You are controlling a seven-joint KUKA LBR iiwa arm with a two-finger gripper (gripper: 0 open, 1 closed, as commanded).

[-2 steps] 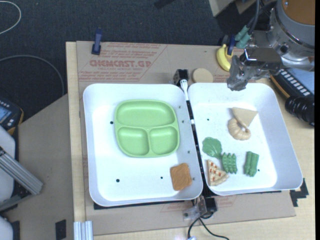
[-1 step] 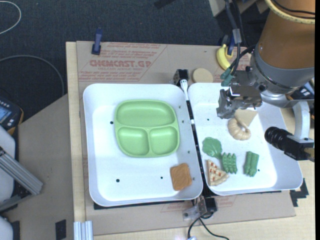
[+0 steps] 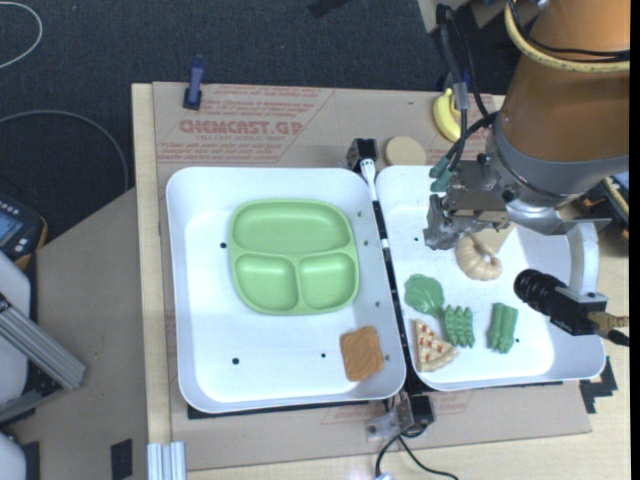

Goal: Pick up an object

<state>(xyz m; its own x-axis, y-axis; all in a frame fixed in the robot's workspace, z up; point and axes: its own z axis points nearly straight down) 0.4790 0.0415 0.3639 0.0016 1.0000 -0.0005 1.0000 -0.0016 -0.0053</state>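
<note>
The gripper [image 3: 462,230] hangs low in the right bin [image 3: 405,203]; whether it grasps anything I cannot tell. A tan croissant [image 3: 479,259] lies just beside it, toward the camera.

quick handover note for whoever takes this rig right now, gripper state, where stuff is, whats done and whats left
Gripper: low in the right white bin, beside the beige croissant-shaped toy; nothing visibly held.
Right bin also has a green leaf-shaped toy, a pizza slice toy, and two green ridged vegetable toys.
Left white bin: light green three-compartment plate and a brown toast-like piece near its front right corner.
Done: arm positioned over right bin.
Left: grasp and lift an object.
</note>
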